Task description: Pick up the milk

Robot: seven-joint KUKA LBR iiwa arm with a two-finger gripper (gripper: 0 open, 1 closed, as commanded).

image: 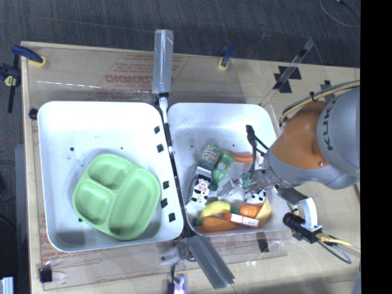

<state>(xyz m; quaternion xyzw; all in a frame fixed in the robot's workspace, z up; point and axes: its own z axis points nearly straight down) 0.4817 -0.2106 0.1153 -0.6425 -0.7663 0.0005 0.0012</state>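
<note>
While the gripper hovers over the right bin (grip state unclear), the milk lies at its 9 o'clock.

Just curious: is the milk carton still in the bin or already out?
In: the milk carton lies among toy food inside the right bin.

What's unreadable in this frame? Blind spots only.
- Two-finger gripper, camera view: the grey and orange arm covers most of it; finger state cannot be told.
- Black-and-white cow-print milk carton: too small to tell whether anything touches it.
- Second cow-print item beside the gripper: partly hidden by the arm; identity unclear.
- Right white bin: the arm hides its right wall.
- Pile of toy food, yellow banana included: overlaps blur outlines.
</note>
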